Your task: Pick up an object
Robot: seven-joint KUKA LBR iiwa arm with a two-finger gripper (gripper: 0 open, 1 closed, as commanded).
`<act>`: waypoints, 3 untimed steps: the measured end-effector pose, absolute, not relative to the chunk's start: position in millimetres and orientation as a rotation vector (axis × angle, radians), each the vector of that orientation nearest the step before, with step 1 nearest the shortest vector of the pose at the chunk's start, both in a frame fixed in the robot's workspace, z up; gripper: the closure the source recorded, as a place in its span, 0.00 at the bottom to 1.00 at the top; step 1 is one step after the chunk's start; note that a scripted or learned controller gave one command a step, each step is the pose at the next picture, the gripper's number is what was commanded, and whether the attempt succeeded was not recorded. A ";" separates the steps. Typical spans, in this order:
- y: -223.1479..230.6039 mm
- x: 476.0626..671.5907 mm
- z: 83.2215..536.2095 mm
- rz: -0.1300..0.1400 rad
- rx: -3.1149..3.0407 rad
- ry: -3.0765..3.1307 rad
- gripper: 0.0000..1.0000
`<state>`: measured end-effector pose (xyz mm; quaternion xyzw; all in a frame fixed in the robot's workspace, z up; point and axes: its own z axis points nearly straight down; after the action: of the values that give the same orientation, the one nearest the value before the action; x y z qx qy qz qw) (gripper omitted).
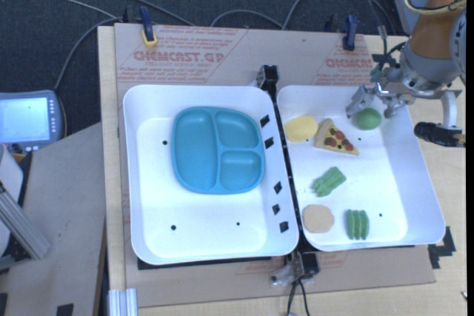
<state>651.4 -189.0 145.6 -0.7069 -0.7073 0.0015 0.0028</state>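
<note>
The arm (437, 18) reaches in over the far right corner of the right bin (415, 181). Its jaws (368, 109) stand open, one finger on either side of a green ball (366, 118) that sits near the bin's far wall. The fingers flank the ball closely, but whether they touch it cannot be told.

Elsewhere in that bin lie a yellow piece (300, 128) and a pizza slice (337, 138) just beside each other, a green lumpy piece (328, 181) near the middle, and a tan disc (318, 218) and a green ribbed piece (358, 224) at the near wall.

The left bin (148, 218) holds a blue divided tray (218, 149). Both bins rest on the bench (185, 48).
</note>
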 end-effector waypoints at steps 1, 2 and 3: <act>-184.2 656.6 85.9 0.004 -2.216 -2.221 0.00; -183.7 656.9 85.6 0.003 -2.217 -2.221 0.00; -183.6 658.0 97.6 0.000 -2.218 -2.226 1.00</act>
<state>658.0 -183.6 97.6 -0.7058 -0.7084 0.0001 -0.0001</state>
